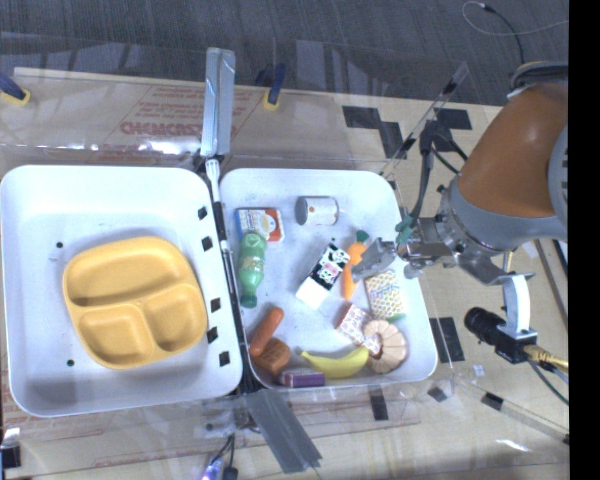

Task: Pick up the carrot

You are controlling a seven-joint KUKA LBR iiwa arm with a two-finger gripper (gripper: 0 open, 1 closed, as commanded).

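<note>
Carrot [348, 273] in right bin [280, 183], toward its right wall, mid-depth. Long axis runs near-far, green top at far end, tip toward near wall. Milk carton [323, 271] touching on left, waffle [383, 292] just right. Pincer [378, 256] low by carrot's far end, arm [505, 178] crossing right wall; pincer's opening: cannot tell. Bare floor in bin's far-right corner; near edge crowded with banana [335, 362], sausage [265, 329]. Yellow tray [130, 298] in left bin [40, 198].
</note>
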